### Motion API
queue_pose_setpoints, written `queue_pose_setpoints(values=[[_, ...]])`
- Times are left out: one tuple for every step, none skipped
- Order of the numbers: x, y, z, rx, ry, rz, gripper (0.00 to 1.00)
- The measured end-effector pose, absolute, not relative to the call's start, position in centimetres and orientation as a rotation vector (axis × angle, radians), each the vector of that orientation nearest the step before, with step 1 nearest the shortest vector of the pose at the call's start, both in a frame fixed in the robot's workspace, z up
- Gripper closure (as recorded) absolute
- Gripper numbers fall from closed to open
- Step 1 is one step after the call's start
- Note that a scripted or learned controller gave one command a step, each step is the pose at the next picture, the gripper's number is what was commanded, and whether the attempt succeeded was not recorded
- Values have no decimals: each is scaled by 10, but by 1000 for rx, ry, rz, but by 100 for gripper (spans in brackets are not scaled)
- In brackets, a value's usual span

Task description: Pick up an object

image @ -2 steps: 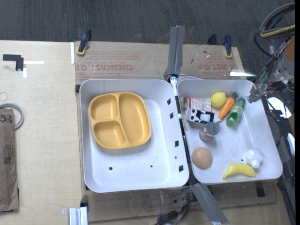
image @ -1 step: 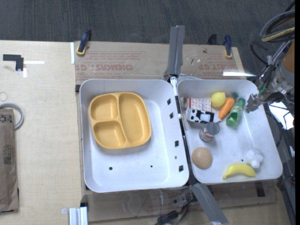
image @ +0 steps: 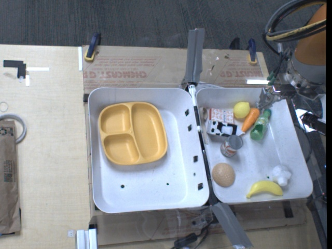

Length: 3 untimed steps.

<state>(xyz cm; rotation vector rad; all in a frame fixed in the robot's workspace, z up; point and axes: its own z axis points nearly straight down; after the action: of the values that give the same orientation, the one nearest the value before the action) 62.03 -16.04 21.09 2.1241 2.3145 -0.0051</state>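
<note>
progress: nothing lifted yet; every item lies on a bin floor, so approach, closing and lift all appear left to do.
arm: grey arm with orange band [image: 314,45] at the counter's far right corner, above the far right corner of the right bin.
pincer: two-finger pincer [image: 268,98] low over the far right corner of the shallow white right bin [image: 295,154]; state of opening cannot be told, too small and dark against the clutter; nothing seen between its tips.
likely target: orange plastic carrot [image: 250,119] and green plastic bottle [image: 260,125], just beside each other, directly under the pincer near the bin's far edge; a judgement from closeness only.
carrot axis: long axis slanted, one end toward the far right corner, the other toward the bin's middle.
bottle axis: roughly parallel to the carrot, on its right side, lying down.
neighbours: round yellow lemon [image: 241,109] touching or just beside the carrot on its left; black-and-white printed box [image: 221,128] near the left wall.
near edge: yellow plastic banana [image: 265,189] lying roughly along the bin's near edge, well apart from the pincer.
left bin: shallow white left bin [image: 104,191] carrying a yellow three-part plastic plate [image: 133,133].
</note>
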Motion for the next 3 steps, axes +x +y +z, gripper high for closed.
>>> queue_pose_setpoints(values=[[606, -158, 239, 1977, 2440, -4, 100], [613, -120, 277, 1685, 2649, -2, 100], [651, -70, 301, 1327, 2844, -1, 100]])
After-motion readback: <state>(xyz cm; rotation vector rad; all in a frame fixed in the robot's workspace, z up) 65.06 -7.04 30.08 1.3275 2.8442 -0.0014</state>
